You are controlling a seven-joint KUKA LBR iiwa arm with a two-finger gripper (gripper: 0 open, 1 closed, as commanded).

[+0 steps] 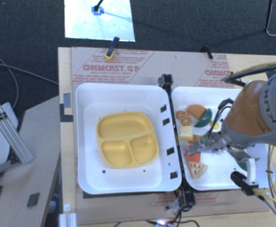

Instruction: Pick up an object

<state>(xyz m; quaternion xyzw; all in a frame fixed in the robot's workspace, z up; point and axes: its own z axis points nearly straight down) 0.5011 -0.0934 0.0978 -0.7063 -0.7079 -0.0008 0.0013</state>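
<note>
The right bin (213,182) holds several toy food pieces: a brown pretzel (183,117), an orange piece (197,111), a dark green piece (204,120), a pale yellow block (186,133) and a pizza slice (197,169). My gripper (197,146) hangs low over the left part of this bin, just below the yellow block and above the pizza slice. A small red item (193,152) lies right at the gripper's tip; whether it is held I cannot tell. The grey and orange arm (251,115) hides the bin's right half.
The left bin (88,126) carries a yellow divided tray (126,138). A black divider with clips (172,126) runs between the two bins. A teal bit (244,164) peeks out under the arm. Cardboard lies under the bins, with a yellow-blue tool (111,48) at the back.
</note>
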